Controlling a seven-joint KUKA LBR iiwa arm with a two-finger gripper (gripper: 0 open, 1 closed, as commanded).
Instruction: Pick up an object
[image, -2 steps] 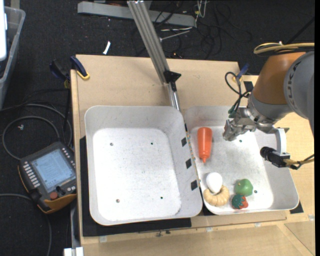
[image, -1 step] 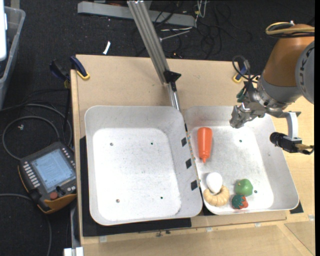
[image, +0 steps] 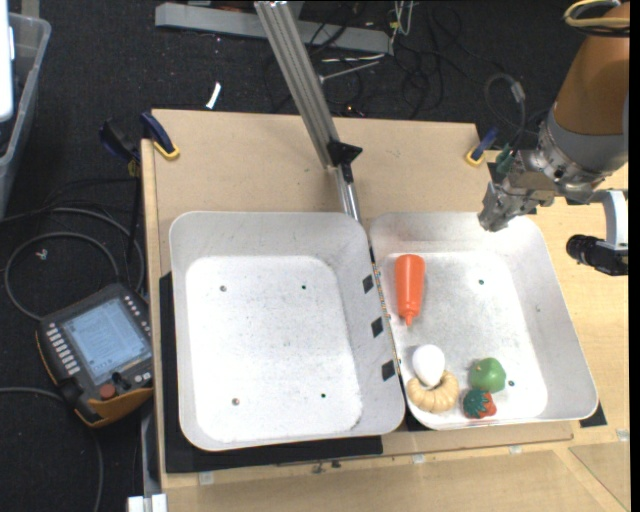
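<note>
Right now the trouble spot is the near corner of the right bin, where four things are packed close: a white egg touching a tan, ridged squash-like piece just below it, then a small red-and-green strawberry and a green apple just beside that. A claw coming down into that cluster could easily land on two things at once, or nudge the round ones so they roll off against the bin wall; that is a guess from how tightly they sit, not a certainty. Further up, an orange carrot lies alone near the bin's left wall, lengthwise, with bare floor around it. It looks the easier pick, though its closeness to the wall may leave little room on that side.

The left bin shows only its speckled white floor.

Farthest back, the claw hangs over the right bin's far rim, well apart from every object on the worktop. Whether it is spread or closed cannot be told from this angle, and nothing is seen in its grasp.
</note>
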